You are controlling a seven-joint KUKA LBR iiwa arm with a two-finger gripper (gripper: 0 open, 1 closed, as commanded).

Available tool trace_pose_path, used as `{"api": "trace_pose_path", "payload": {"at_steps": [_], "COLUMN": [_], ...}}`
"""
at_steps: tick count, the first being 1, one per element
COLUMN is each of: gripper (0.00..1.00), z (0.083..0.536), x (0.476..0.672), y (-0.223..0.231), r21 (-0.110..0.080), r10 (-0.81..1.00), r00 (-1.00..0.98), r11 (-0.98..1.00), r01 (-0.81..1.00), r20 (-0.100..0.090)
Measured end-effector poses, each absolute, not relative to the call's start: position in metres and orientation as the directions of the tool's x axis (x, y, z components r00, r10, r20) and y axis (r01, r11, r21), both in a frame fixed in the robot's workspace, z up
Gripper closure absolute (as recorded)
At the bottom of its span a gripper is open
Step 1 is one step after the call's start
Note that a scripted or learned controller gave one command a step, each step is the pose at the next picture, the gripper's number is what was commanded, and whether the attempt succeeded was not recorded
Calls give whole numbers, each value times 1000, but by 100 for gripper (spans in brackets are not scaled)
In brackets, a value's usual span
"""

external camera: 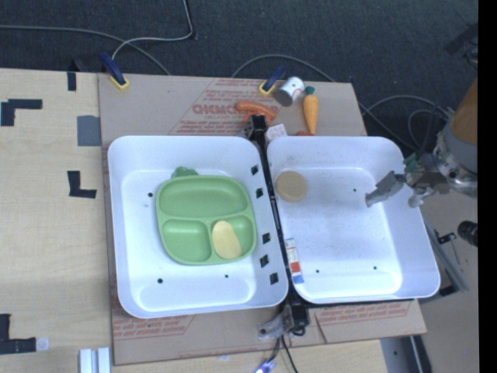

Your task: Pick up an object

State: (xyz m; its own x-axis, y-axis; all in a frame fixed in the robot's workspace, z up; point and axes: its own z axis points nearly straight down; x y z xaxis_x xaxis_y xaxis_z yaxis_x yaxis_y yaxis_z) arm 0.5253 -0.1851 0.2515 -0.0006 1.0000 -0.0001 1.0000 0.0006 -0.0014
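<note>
Camera view: cardboard [155, 107] sat under both bins [124, 208], carpet [311, 22] far side; gripper [396, 189] over right bin, released, holding nothing.

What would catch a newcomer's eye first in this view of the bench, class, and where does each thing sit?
The bright green divided plate in the left bin stands out first, with a yellow piece in its lower right compartment. Next comes the round tan disc in the right bin, near its upper left corner. The gripper hangs at that bin's right edge, and a toy carrot lies on the cardboard behind the bins.
</note>
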Motion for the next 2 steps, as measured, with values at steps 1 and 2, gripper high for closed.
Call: {"api": "trace_pose_path", "payload": {"at_steps": [1, 2], "gripper": [0, 0], "z": [86, 86], "x": [614, 648], "y": [-93, -103], "r21": [6, 3], "r10": [1000, 1000], "r00": [-3, -2], "r11": [3, 2], "r01": [1000, 1000], "r20": [0, -1]}}
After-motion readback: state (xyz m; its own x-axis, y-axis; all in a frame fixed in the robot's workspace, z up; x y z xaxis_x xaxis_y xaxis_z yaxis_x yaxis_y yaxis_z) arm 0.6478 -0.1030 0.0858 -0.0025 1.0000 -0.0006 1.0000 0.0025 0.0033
